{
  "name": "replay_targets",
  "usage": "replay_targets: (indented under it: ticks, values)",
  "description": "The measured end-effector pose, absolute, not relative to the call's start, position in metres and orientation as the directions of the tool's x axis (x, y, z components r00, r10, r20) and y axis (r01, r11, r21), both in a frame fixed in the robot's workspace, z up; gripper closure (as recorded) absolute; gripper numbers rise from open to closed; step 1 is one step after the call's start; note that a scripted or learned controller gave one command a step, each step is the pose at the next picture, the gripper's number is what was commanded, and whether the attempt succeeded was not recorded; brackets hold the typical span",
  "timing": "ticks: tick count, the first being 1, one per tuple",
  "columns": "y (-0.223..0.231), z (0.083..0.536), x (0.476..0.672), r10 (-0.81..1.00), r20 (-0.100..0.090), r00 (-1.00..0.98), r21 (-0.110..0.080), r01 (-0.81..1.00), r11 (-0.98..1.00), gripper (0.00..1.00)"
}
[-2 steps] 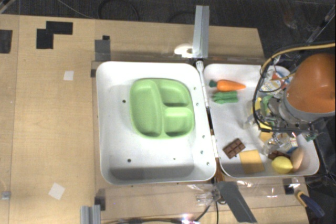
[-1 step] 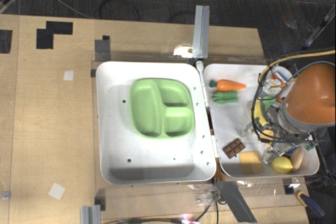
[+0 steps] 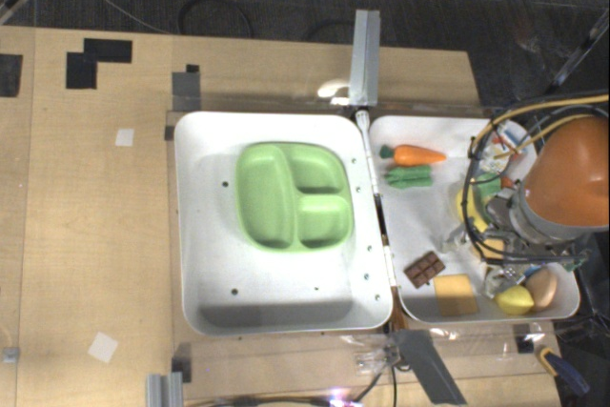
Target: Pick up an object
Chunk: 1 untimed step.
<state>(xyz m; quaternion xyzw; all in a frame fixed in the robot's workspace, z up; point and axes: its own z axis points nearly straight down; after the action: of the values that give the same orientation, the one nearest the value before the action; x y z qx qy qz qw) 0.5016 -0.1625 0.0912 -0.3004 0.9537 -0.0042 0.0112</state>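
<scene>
One arm over the right bin | gripper state: cannot tell, hidden by wrist and cables | nearest pick: yellow block, just below-left of tool, chocolate piece beside it | carrot farther up-left, long axis across

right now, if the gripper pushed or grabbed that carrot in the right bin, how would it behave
The carrot looks like a smooth, rigid toy, so it would probably stay stiff and feel light. Its tapered, rounded body lies on its side on the bin floor, so a push may roll or swing it rather than slide it straight. The glossy surface could slip in a pinch near the narrow tip.
</scene>
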Motion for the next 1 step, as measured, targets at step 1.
replay_targets:
  ticks: [1]
  values:
    - [-0.1685, 0.0912, 0.5086, -0.721, -0.016, -0.693, -0.018, -0.721, 0.693, 0.0]
